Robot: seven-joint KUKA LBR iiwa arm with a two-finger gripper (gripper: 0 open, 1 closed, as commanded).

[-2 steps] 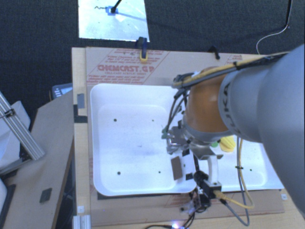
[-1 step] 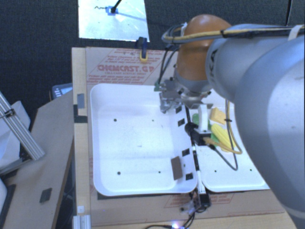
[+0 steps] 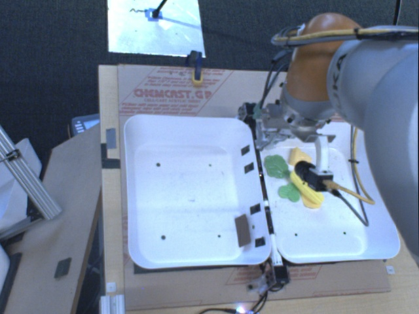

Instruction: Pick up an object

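My gripper (image 3: 267,135) hangs over the far left corner of the right bin (image 3: 340,244), close to the divider between the two bins. Just in front of it on the bin floor lie a green leaf-shaped piece (image 3: 275,167) and a smaller green piece (image 3: 288,192). A yellow banana-like object (image 3: 309,195) lies beside them, partly covered by the robot's own hardware. Nothing shows between the gripper's fingers, which the wrist hides.
The left bin (image 3: 190,175) sits beside the right one, with clips along their shared rim. Both bins rest on a cardboard sheet (image 3: 170,90) on the bench. The grey arm (image 3: 373,84) covers the right bin's far right side.
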